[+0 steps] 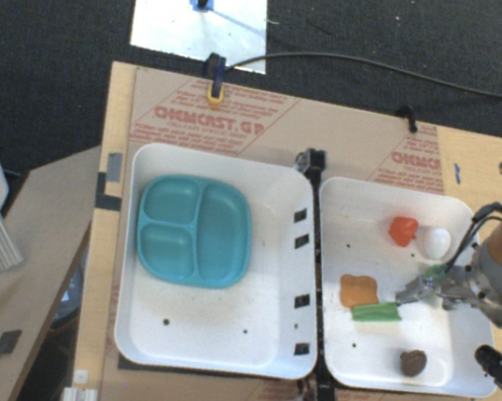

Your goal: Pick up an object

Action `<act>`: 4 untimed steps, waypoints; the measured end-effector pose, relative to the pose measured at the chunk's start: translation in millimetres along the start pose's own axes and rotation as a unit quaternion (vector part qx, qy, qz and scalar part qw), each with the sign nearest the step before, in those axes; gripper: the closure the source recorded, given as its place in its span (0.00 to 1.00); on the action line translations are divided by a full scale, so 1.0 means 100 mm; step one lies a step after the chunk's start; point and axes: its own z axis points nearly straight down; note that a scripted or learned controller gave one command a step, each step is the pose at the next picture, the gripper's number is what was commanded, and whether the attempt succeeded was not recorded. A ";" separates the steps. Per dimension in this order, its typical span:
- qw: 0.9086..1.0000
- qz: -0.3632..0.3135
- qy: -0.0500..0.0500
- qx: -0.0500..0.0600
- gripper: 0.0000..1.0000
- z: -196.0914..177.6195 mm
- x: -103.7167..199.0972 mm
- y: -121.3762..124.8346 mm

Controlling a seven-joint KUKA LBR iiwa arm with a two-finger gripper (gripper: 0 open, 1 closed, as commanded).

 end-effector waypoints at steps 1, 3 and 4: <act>1.000 0.000 -0.001 -0.002 1.00 -0.14 0.00 0.01; 1.000 -0.002 -0.001 -0.003 1.00 -1.00 -0.05 0.02; 1.000 -0.002 -0.002 -0.004 1.00 -1.62 -0.01 0.00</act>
